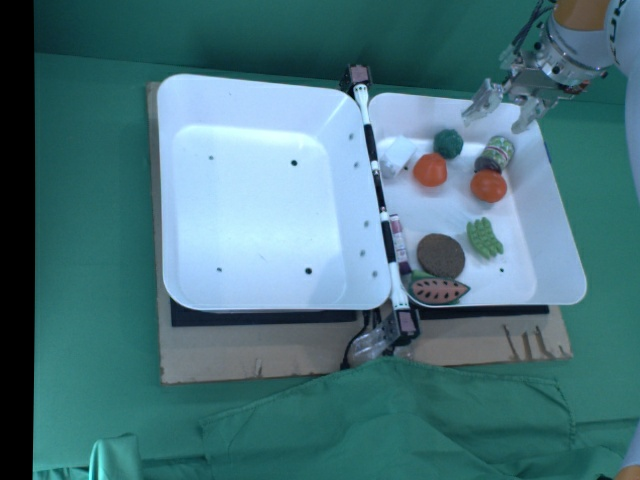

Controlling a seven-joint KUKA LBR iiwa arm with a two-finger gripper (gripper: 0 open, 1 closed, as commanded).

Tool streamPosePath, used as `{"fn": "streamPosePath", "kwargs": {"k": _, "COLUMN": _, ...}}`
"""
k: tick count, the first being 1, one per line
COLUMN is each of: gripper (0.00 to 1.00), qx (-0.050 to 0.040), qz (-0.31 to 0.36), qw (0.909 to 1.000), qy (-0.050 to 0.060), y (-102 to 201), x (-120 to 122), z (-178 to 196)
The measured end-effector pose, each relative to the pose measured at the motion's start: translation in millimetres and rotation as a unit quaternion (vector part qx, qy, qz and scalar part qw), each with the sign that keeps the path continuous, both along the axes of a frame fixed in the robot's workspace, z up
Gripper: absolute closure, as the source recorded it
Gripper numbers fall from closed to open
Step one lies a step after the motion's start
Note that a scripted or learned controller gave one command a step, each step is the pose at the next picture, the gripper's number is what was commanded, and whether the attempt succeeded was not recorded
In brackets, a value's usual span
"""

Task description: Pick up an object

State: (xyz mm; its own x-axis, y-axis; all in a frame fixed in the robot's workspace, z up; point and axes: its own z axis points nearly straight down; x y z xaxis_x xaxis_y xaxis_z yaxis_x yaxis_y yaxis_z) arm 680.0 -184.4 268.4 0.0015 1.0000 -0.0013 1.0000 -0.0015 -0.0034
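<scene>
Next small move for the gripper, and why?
Probably lower toward the small jar. The gripper hangs open above the right bin's far edge, holding nothing, and the jar lies almost directly beneath it, closer than the two orange balls or the dark green ball.

No legible text anywhere. Small dark jar with a pale label (pixel 495 154), just below the claw (pixel 509 105): label print too small to read. No numbers, no signs.
</scene>
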Motion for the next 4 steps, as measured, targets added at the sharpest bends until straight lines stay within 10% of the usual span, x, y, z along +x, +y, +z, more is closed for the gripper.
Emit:
{"fn": "streamPosePath", "kwargs": {"k": 1, "gripper": 0.0, "qx": 0.0001, "qz": -0.002, "qw": 1.0, "qy": 0.0, "y": -3, "x": -59, "z": -83}}
{"fn": "streamPosePath", "kwargs": {"k": 2, "gripper": 1.0, "qx": -0.0025, "qz": -0.003, "qw": 1.0, "qy": -0.008, "y": -5, "x": -55, "z": -66}}
{"fn": "streamPosePath", "kwargs": {"k": 3, "gripper": 0.0, "qx": -0.0023, "qz": -0.003, "qw": 1.0, "qy": -0.007, "y": -4, "x": -55, "z": -66}}
{"fn": "streamPosePath", "kwargs": {"k": 4, "gripper": 0.0, "qx": -0.0023, "qz": 0.001, "qw": 1.0, "qy": -0.007, "y": 24, "x": 5, "z": -85}}
